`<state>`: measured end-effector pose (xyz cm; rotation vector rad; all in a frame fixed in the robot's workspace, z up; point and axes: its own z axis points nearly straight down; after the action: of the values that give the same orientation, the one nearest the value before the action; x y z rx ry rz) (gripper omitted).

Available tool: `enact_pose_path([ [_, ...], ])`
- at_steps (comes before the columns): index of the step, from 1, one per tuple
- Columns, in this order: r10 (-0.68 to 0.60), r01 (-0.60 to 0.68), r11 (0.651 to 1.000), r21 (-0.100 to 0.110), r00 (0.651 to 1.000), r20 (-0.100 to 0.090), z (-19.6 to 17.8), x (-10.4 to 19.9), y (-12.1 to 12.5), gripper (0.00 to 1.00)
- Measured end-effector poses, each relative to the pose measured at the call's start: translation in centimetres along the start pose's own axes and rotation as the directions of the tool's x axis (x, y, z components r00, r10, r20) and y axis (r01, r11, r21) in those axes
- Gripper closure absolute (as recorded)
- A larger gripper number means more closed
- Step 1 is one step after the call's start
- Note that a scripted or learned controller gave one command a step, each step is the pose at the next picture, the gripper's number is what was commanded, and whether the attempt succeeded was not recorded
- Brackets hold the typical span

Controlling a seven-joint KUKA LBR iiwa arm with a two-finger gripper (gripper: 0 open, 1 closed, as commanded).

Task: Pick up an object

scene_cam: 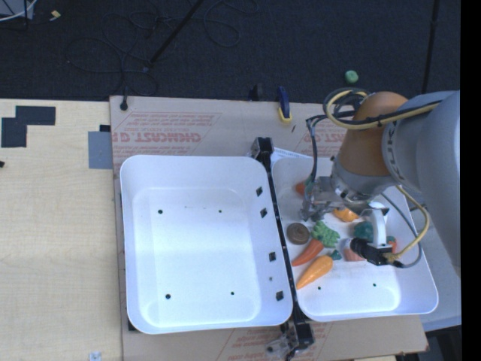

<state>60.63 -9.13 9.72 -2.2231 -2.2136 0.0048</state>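
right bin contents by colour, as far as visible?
Orange: 3 (carrot, carrot, piece)
Green: 1 (leafy piece)
Brown: 1 (round disc)
Teal: 1 (piece)
Total: 6 visible; the arm hides part of the right bin, so there may be more.

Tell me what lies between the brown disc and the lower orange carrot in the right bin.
In the camera view, a second, redder carrot lies between the brown disc and the lower orange carrot, slanted like its neighbour.

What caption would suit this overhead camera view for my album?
Grey arm with orange band reaches into the right white bin above toy carrots and a green leafy toy.
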Motion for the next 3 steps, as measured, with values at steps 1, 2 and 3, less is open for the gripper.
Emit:
enact_pose_path([
  [1, -0.002, 0.002, 1.0, -0.012, 1.0, 0.004, -9.3, -4.2, 1.5, 1.0],
  [2, -0.003, 0.003, 1.0, 0.006, 1.0, -0.001, 1.1, -7.6, -0.8, 1.0],
  [3, -0.02, 0.02, 1.0, -0.015, 1.0, -0.005, -9.7, 7.0, 1.7, 1.0],
])
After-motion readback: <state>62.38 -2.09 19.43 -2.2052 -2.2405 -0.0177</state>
